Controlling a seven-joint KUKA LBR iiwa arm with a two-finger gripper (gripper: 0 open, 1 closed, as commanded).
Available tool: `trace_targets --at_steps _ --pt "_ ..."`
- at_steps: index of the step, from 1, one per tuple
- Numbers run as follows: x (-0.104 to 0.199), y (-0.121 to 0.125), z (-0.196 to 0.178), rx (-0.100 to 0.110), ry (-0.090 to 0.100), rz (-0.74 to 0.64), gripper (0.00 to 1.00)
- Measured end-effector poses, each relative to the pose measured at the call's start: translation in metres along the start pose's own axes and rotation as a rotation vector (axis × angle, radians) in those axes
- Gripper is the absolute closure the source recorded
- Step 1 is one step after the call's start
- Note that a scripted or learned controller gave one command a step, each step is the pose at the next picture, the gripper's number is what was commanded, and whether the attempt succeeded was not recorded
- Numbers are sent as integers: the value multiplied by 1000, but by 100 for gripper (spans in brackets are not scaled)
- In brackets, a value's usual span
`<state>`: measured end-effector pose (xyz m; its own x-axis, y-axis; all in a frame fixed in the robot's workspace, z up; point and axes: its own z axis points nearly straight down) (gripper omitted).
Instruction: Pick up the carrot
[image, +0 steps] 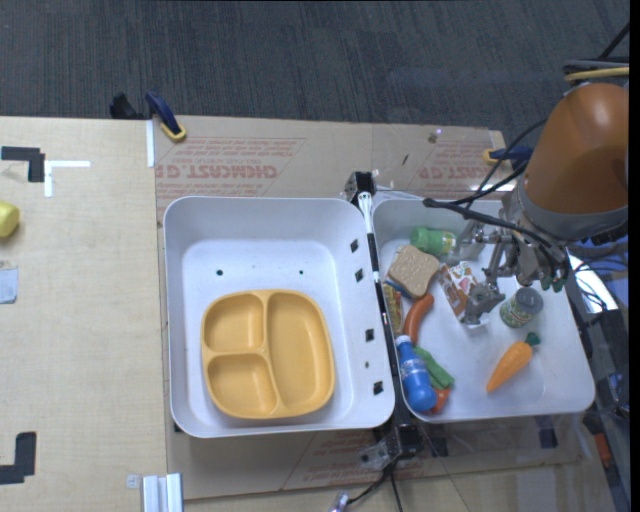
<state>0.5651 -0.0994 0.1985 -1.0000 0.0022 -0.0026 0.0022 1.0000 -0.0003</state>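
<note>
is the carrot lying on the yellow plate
No, the carrot lies in the right bin, while the yellow plate sits in the left bin.

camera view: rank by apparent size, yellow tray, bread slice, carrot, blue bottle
1. Yellow tray, by far the largest.
2. Bread slice, carrot and blue bottle: too alike to rank. The bread is wider, the other two longer and slimmer, and the bottle is partly covered by neighbouring items.
</note>
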Motion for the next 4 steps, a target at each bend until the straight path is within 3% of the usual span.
trace_targets --at_steps 1,2,3,4 --pt "48 -44 64 0 -1 25 0" --pt "85 -62 106 0 -1 -181 0" --pt "79 -88 105 1 -4 -222 0" --pt "79 -86 105 2 -5 -352 0"
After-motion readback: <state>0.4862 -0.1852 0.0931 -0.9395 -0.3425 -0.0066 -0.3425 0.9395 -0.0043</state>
